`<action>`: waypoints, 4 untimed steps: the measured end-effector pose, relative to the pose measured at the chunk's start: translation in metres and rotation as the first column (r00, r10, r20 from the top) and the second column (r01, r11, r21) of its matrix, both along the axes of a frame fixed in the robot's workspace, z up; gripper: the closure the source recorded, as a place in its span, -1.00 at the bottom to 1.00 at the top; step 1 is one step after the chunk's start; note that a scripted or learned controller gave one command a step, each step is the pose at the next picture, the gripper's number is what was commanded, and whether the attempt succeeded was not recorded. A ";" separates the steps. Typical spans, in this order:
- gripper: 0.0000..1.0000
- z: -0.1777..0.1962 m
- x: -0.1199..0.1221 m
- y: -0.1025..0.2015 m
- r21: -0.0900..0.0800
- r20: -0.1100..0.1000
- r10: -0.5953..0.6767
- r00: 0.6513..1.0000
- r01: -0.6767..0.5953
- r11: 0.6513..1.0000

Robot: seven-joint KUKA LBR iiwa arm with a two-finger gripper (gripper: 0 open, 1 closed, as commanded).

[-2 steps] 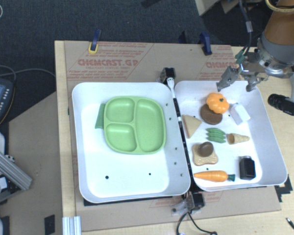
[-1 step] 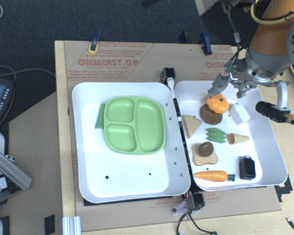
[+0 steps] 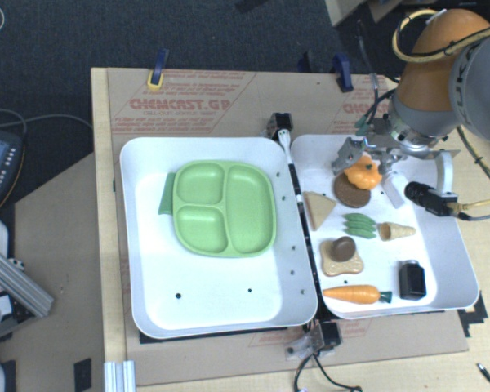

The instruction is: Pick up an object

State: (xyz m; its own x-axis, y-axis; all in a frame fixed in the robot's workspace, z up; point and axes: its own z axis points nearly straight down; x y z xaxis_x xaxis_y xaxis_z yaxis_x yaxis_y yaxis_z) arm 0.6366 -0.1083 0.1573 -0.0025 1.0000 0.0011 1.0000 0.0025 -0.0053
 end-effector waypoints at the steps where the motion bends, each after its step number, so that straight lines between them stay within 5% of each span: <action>1: -1.00 -0.041 0.005 -0.006 -0.004 0.003 -0.003 1.000 0.003 1.000; 2: -1.00 -0.054 0.005 -0.006 -0.002 0.008 -0.004 1.000 0.004 1.000; 3: 1.00 -0.045 0.005 -0.006 -0.003 0.009 -0.004 1.000 0.004 1.000; 4: 1.00 0.019 0.005 -0.003 -0.003 0.012 -0.002 1.000 0.002 1.000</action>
